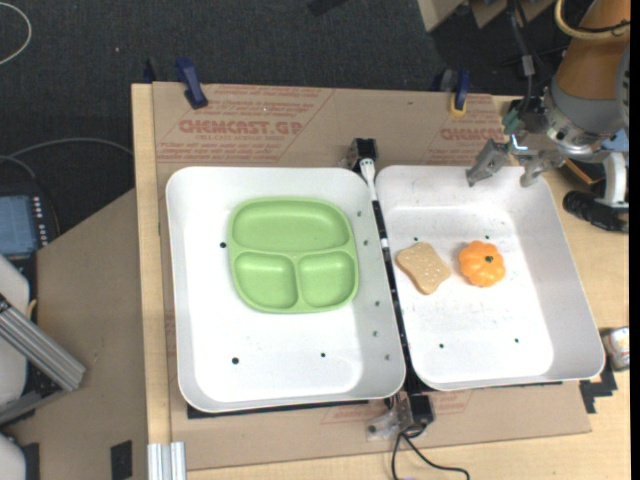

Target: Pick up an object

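Note:
In the right bin (530, 338) lie a small orange pumpkin-shaped object (482, 264) and, just left of it, a tan slice of toast (423, 267). My gripper (508, 167) hangs open over the far edge of the right bin, well beyond both objects, with nothing between its two grey fingers (485, 163). The arm's orange band (600, 38) rises to the upper right.
The left bin (200, 268) holds a green three-compartment plate (293, 254). A black divider clamp (365, 153) sits between the bins at the far side. Blue clamps (190, 80) hold the cardboard base at the back.

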Robot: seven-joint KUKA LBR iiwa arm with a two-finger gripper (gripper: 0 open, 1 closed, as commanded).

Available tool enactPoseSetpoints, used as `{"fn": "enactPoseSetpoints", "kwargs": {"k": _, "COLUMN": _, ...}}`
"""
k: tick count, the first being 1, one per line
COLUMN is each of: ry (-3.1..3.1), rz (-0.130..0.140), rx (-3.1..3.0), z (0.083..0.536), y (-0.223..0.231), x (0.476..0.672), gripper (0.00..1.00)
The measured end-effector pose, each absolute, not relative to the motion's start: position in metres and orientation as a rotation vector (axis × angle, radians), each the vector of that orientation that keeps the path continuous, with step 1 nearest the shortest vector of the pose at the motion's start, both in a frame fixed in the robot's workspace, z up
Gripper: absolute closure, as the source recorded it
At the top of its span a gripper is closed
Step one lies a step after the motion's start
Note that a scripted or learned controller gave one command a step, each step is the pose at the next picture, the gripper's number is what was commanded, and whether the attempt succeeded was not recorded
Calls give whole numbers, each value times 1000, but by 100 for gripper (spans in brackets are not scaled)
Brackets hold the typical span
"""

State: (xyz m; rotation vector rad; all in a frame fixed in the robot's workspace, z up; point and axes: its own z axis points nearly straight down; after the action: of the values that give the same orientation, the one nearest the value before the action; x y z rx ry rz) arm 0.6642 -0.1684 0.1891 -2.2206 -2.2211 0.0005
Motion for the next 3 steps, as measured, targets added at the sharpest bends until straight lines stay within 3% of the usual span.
{"fn": "enactPoseSetpoints", "kwargs": {"k": 1, "ry": -2212, "rz": 9, "rx": -2217, "z": 79, "y": -172, "x": 622, "gripper": 0}}
{"fn": "enactPoseSetpoints", "kwargs": {"k": 2, "ry": -2213, "rz": 5, "rx": -2218, "z": 84, "y": -150, "x": 555, "gripper": 0}}
{"fn": "enactPoseSetpoints", "kwargs": {"k": 3, "ry": -2220, "rz": -1, "rx": -2224, "z": 95, "y": -151, "x": 559, "gripper": 100}}
